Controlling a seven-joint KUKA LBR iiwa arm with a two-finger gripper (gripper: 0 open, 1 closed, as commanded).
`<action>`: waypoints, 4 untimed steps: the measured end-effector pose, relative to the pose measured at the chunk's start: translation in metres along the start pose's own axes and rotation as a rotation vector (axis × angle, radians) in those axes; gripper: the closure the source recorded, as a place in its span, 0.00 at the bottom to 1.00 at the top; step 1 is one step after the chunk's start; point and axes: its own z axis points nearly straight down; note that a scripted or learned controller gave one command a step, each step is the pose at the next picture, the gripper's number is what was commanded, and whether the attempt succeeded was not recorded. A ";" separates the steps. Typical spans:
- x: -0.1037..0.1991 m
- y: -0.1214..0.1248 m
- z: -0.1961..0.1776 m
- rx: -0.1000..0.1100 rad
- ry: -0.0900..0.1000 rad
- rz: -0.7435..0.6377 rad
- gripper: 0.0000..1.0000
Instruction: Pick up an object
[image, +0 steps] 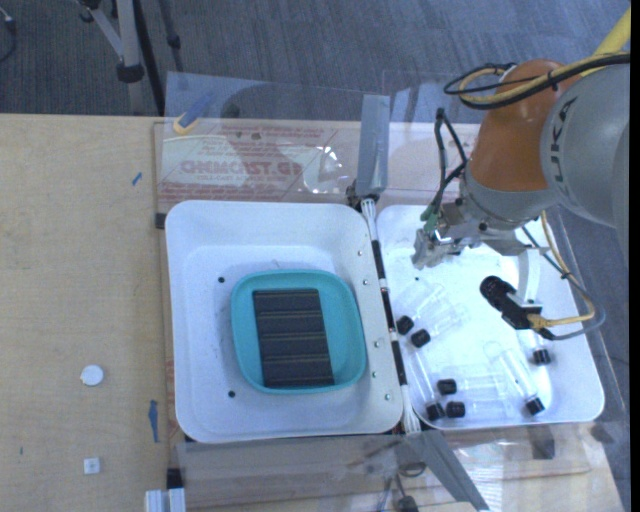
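My gripper (430, 247) hangs over the far left part of the right bin (590, 400), below the orange-banded wrist. Several clear plastic vials with black caps lie in that bin. One clear vial (441, 306) lies just in front of the gripper, and two black caps (405, 325) (420, 338) sit near the bin's left wall. More capped vials (446, 386) (533, 405) lie along the near side. Nothing can be seen between the gripper's tips.
The left bin (200, 240) holds a teal dish (245, 300) with a dark ridged insert (292, 338). A raised divider (380, 290) separates the two bins. A small white disc (92, 375) lies on the wooden bench at the left.
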 end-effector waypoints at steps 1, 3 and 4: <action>-0.076 -0.022 0.070 0.003 0.000 0.024 1.00; -0.146 -0.063 0.096 -0.005 -0.004 -0.568 1.00; -0.192 0.008 0.097 0.005 0.005 -0.704 1.00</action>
